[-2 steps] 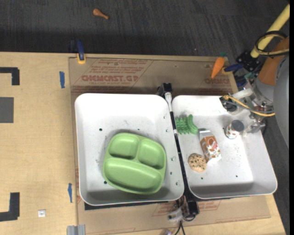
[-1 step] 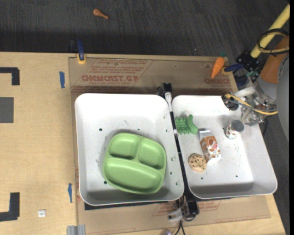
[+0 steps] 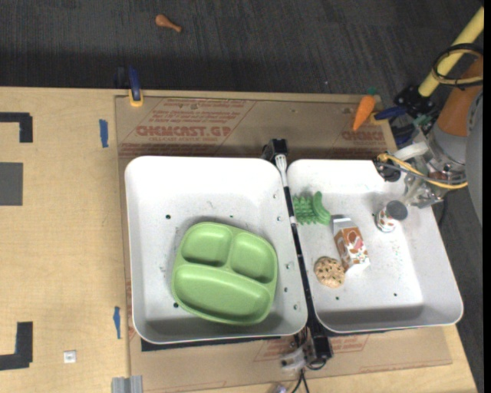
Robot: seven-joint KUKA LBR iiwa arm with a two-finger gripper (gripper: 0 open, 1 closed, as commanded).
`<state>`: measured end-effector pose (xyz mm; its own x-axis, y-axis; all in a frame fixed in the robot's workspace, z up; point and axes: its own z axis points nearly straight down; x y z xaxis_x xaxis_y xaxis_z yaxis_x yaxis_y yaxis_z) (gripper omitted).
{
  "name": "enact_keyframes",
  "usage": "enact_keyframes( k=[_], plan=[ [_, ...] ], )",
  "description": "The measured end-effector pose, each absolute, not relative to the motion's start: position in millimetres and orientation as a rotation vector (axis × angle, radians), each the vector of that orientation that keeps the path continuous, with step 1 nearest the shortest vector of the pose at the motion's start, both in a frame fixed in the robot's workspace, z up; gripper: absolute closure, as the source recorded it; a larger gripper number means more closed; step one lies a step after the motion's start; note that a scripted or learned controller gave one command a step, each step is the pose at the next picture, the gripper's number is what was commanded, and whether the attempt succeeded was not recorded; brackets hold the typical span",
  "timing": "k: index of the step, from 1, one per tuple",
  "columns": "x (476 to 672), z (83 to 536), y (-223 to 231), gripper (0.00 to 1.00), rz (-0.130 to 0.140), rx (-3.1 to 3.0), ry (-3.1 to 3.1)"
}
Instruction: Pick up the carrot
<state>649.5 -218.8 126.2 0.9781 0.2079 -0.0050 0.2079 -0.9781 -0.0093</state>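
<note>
The carrot is a small orange piece with a green top. It lies on the brown board behind the right bin, outside it, near the bin's far right corner. My gripper hangs over the far right part of the right bin, a little in front of the carrot and to its right. Cables and the wrist hide its tip. Nothing can be seen held in it.
The right bin holds a green ridged toy, a red-and-white carton, a cookie and a small round piece just below the gripper. A green divided plate lies in the left bin. Another small orange object lies on the dark floor.
</note>
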Motion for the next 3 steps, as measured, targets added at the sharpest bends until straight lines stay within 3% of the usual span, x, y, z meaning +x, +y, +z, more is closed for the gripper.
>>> enact_keyframes(
  k=[2, 3],
  plan=[
    [650.5, 146.4, -218.1, 1.00, 0.008, -3.116, -0.336],
    [630.0, 223.1, -223.6, 1.00, -0.001, -3.082, -0.611]
  ],
)
